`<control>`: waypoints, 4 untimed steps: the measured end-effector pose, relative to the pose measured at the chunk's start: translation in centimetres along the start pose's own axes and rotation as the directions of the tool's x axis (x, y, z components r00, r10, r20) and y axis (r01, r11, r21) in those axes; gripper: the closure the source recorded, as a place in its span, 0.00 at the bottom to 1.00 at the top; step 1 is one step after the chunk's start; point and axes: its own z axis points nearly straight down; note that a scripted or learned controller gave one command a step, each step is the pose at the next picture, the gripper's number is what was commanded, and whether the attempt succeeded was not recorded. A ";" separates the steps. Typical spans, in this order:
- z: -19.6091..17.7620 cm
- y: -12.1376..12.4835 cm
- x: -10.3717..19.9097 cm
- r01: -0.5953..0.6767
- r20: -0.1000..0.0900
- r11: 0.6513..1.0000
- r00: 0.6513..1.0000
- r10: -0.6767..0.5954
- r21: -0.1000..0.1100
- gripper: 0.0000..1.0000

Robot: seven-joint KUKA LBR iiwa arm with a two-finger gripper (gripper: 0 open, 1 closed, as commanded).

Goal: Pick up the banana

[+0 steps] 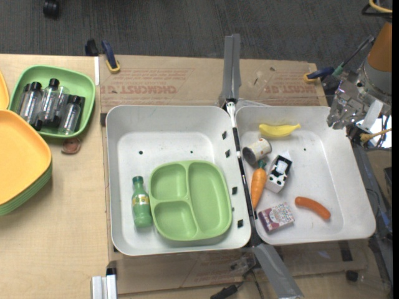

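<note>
Hand right of banana

One fixed camera is looking down at a slant from above the bench, taking in both white bins: the left bin and the right bin. It is sitting far enough back to be catching the floor beyond and the arm entering at right.

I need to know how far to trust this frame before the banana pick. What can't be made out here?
- Gripper, camera view: small and cluttered at the right bin's rim.
- Arm: cut off by the frame's right edge.
- Banana: in plain sight, but its underside is hidden.
- Small box: print too small.
</note>
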 end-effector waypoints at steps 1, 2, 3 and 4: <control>-10.1 -2.9 -3.4 -0.164 0.001 0.986 0.986 0.164 0.002 1.00; -6.9 1.1 -0.9 0.099 0.001 0.995 0.995 -0.099 0.000 1.00; 10.3 2.1 1.2 0.076 -0.001 0.997 0.997 -0.076 0.002 1.00; 1.9 1.3 2.4 -0.049 0.000 0.999 0.999 0.049 0.000 1.00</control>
